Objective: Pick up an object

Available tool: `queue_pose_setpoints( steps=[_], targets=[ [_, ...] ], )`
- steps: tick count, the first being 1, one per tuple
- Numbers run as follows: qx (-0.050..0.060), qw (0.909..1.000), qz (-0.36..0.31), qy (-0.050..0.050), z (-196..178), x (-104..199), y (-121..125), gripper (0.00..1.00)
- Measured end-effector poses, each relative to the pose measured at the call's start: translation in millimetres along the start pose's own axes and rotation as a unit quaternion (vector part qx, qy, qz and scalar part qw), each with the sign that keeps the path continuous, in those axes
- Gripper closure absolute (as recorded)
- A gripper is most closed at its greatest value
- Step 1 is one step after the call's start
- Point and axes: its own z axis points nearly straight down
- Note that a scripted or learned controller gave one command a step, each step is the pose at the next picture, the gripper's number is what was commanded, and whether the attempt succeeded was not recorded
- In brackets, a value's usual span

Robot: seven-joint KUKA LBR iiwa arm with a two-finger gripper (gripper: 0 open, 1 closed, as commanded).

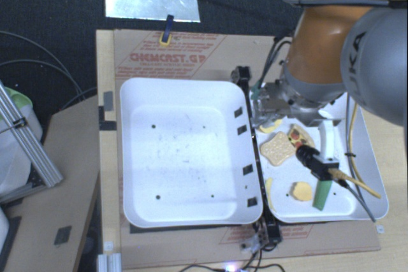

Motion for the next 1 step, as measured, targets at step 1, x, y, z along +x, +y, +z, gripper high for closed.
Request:
queue_pose_setpoints(
  steps=[1],
  targets=[
    [0.002, 1.0000, 0.003, -0.001, -110.2, -36.4, -44.2, 1.00]
  ],
)
